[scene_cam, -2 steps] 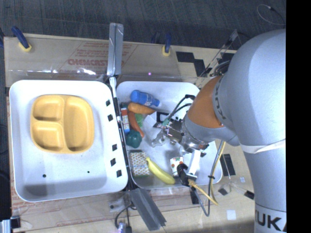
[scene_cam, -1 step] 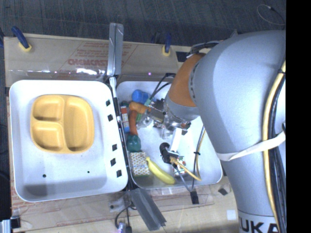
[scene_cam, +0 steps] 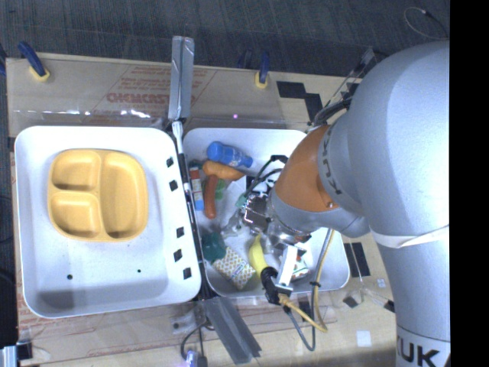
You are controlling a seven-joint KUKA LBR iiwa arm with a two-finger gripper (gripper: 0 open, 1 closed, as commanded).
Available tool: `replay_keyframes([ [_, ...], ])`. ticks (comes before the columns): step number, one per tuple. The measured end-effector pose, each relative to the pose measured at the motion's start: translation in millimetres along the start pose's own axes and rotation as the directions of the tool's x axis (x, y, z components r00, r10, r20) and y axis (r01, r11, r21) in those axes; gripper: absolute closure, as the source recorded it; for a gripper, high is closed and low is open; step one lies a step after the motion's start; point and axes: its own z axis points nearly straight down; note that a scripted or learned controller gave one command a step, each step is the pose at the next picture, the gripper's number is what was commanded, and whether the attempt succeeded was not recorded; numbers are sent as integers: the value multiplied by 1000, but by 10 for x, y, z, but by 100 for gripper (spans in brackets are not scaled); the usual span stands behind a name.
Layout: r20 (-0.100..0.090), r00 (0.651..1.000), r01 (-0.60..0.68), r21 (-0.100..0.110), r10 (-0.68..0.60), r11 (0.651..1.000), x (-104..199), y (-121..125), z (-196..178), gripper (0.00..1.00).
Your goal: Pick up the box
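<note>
You've got the arm reaching in from the right over the right bin, its gripper down among the clutter there; you can't tell how the jaws stand, the wrist hides them. The box, a small patterned carton, lies near the bin's front edge, just beside a yellow item and below-left of the gripper, apart from it; a blue bottle and an orange item sit at the back. The left bin holds a yellow sectioned tray.
</note>
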Motion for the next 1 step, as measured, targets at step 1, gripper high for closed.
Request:
replay_keyframes([
  [1, 1, 998, 67, 0, -67, 998, 284, 1428, -10, 0],
])
